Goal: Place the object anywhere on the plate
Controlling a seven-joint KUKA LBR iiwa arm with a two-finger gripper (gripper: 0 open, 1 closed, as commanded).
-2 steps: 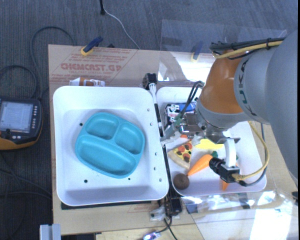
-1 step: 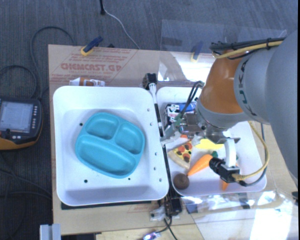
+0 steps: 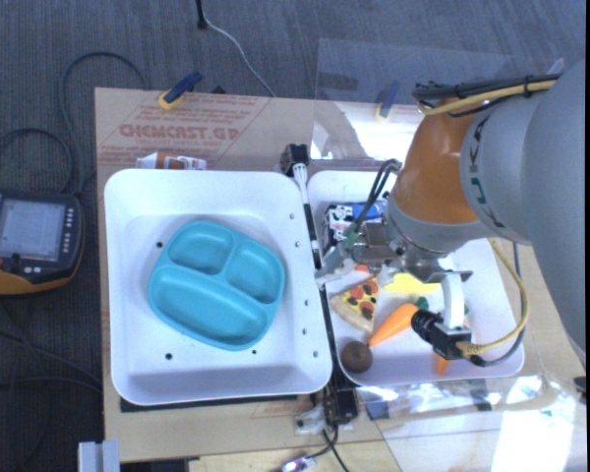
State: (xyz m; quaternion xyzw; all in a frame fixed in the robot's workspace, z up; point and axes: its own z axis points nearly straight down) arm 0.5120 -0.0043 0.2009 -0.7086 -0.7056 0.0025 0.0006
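- Starting at the 9 o'clock side of the bench, the left bin [image 3: 118, 293] holds the blue plate [image 3: 216, 281], a three-compartment dish lying flat near the bin's middle; nothing rests on it, so the placing step is judged not yet done.
- Moving toward 3 o'clock, the right bin [image 3: 492, 362] carries the loose items: a pizza slice toy [image 3: 356, 305], an orange carrot [image 3: 393, 324] just beside it, a brown ball [image 3: 356, 356] at the bin's 7 o'clock corner, and a yellow piece [image 3: 409, 284] near the wrist.
- The gripper [image 3: 366, 254] hangs low over the bin's 9 o'clock edge, above the pizza slice toy. Whether its jaws are released or clenched cannot be told, and which item is the task's object cannot be told either.
- Judged step in hand: securing one item. Centre the tool over a single item, well apart from its neighbours, before closing.
- Lift clear of the wall between the bins, then travel toward 9 o'clock and lower over a plate compartment before release.
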